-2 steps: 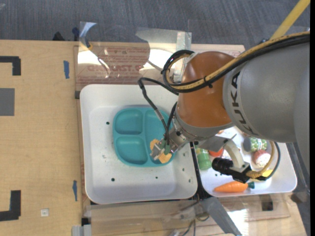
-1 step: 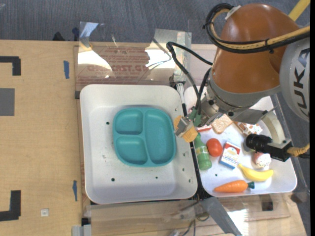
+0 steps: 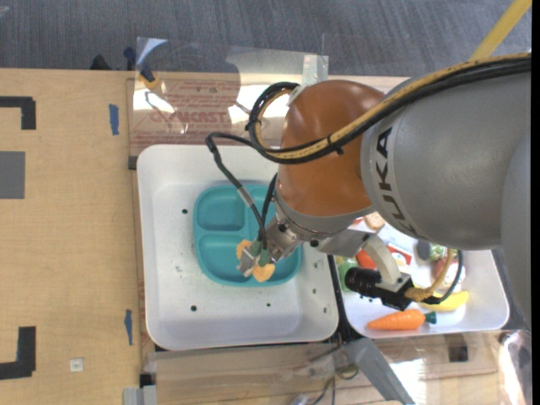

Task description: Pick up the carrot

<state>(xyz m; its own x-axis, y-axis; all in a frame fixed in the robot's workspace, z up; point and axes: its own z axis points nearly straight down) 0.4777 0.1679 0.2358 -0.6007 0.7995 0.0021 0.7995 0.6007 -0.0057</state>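
The carrot (image 3: 396, 320) is orange with a small green end and lies flat near the front edge of the right bin (image 3: 494, 315). My gripper (image 3: 257, 260) is down in the left bin (image 3: 169, 310), over the front right part of a teal divided plate (image 3: 221, 226). A small yellow-orange piece (image 3: 262, 271) sits on the plate right at the gripper's tip. Carrot and gripper are well apart, in separate bins. The arm's orange band and grey body hide much of the right bin.
In the right bin, beside the carrot, lie a yellow item (image 3: 451, 301), a red piece (image 3: 364, 257) and a green-and-orange item (image 3: 439, 260). A black cable (image 3: 228, 175) loops from the wrist over the left bin. The wall between the bins (image 3: 336, 302) runs just right of the plate.
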